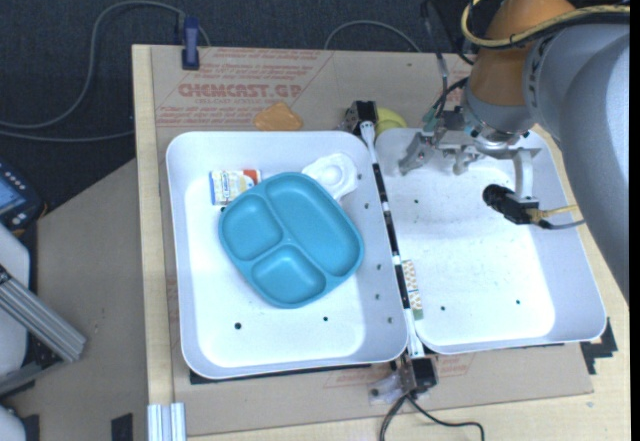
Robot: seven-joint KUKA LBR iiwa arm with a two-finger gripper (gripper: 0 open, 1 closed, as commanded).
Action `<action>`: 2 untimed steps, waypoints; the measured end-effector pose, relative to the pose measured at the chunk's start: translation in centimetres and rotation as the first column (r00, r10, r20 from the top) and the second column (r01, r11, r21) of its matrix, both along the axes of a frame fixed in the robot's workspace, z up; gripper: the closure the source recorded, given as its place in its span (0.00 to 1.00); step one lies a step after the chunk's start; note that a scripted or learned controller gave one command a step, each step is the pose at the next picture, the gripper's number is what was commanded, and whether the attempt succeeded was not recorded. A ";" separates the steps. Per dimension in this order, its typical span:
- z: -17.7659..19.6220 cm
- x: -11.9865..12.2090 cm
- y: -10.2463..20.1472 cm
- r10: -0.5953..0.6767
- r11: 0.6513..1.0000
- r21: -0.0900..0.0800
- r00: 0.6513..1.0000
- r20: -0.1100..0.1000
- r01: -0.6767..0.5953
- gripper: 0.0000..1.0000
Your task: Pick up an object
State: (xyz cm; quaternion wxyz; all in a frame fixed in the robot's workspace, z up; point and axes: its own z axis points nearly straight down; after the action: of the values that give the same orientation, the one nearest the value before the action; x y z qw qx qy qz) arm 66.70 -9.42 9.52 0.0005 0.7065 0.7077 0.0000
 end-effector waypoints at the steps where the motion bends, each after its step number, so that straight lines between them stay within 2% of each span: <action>1: -1.1 -0.1 -1.5 -0.003 1.000 0.000 1.000 -0.002 0.003 0.00; 2: -1.0 -1.6 0.2 -0.001 1.000 0.001 1.000 -0.004 0.001 0.00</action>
State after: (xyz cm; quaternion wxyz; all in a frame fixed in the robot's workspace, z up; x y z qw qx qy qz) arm 65.12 -9.17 8.49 -0.0013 0.7068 0.7074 -0.0008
